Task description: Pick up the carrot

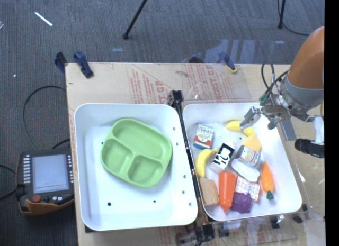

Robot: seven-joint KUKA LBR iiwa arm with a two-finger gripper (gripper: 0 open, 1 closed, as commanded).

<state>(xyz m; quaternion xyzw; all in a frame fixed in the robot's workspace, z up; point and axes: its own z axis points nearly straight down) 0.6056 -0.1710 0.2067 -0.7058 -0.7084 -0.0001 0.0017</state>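
1. Leftward, a green plate (136, 152) sits in the left bin (85, 134).
2. Carrot (267, 177) lies near the right bin's (294, 187) right wall.
3. Gripper (263, 117) hovers above, fingers spread, holding nothing; approach step, next it should descend over the carrot.

We see even, bright overhead light with soft, short shadows. The two shallow white plastic bins (85, 134) look nearly washed out, a clear sheet at the far right (233, 54) glints, and small objects appear slightly soft.
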